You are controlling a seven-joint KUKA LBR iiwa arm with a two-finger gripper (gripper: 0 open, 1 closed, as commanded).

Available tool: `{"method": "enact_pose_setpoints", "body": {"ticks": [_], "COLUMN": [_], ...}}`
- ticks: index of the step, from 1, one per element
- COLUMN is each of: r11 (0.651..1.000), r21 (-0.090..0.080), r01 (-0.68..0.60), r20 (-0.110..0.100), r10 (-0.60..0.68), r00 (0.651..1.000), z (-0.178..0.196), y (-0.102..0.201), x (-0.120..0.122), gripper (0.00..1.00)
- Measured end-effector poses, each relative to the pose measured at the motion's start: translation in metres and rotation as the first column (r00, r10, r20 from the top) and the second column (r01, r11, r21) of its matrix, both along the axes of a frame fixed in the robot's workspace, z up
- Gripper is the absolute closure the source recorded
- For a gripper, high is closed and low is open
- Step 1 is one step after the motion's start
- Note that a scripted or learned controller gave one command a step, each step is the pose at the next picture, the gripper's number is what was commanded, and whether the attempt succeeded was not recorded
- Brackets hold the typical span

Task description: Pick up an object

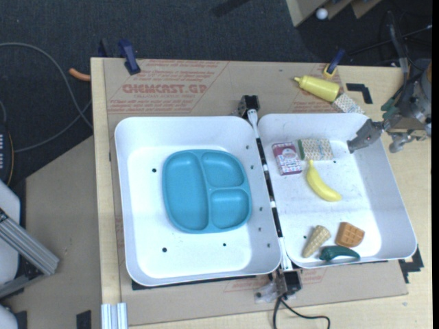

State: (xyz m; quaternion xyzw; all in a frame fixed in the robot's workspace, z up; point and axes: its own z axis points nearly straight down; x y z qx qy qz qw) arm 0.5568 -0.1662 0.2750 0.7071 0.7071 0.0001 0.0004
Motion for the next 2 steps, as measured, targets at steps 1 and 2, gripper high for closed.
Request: {"method": "enact_pose_setpoints", "body": {"ticks": [1,2], "r11": [1.000,1.000], "r21": [0.001,0.002], "r01": [0.000,-0.001], "r20": [-0.003,-0.002], "r10": [0.000,0.001], "r00": [1.000,1.000], "z": [-0.115,-0.191], "y": [0.022,0.062], "x": [0.004,0.019], "gripper": [0.00,0.00]}}
